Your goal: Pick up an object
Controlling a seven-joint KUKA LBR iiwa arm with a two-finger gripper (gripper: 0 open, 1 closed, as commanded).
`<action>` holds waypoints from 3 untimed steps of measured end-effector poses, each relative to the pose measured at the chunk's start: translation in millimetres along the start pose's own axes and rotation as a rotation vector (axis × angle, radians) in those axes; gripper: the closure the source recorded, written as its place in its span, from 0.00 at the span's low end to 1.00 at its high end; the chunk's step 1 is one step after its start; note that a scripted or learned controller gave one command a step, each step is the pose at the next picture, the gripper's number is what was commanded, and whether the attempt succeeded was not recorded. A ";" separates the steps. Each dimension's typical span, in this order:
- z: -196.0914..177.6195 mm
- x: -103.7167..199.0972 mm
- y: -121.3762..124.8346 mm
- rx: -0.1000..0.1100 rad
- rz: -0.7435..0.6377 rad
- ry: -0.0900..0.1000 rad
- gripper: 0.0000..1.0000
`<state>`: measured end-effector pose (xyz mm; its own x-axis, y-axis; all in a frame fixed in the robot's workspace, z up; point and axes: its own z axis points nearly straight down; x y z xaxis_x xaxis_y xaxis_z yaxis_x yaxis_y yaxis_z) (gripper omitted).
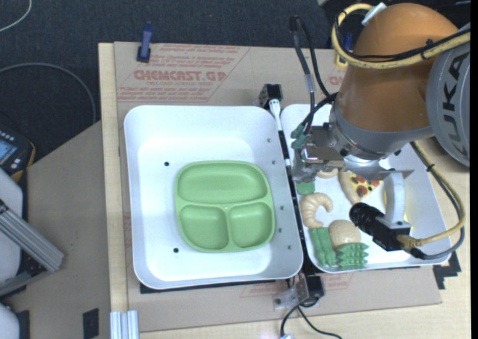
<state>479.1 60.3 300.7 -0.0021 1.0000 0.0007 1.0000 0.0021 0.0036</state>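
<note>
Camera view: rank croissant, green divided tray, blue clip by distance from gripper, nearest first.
From the gripper, in the right bin:
1. Tan toy croissant, just below it in the same bin.
2. Green divided plastic tray, in the left bin.
3. Small blue clip, at the bench's far-left corner.

The divided plate [223,205] lies in the left bin [142,181]; in the right bin [426,252], the croissant [315,207] lies behind 1 bun [344,233].

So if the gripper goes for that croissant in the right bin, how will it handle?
The croissant looks like a small toy food, so probably light and rigid. Its curved, tapering shape could let it slip or pivot between fingers. It lies close to the green piece, which may get nudged.
</note>
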 end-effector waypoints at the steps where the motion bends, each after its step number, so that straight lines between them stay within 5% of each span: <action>1: 67.2 -38.0 9.4 0.013 0.008 -0.002 1.00; 2: -42.5 -29.4 1.3 -0.009 0.000 0.001 1.00; 3: 63.2 -77.4 -1.7 0.014 0.008 -0.002 1.00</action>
<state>477.8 -17.1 237.4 0.0063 1.0000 -0.0008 0.9999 -0.0063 -0.0105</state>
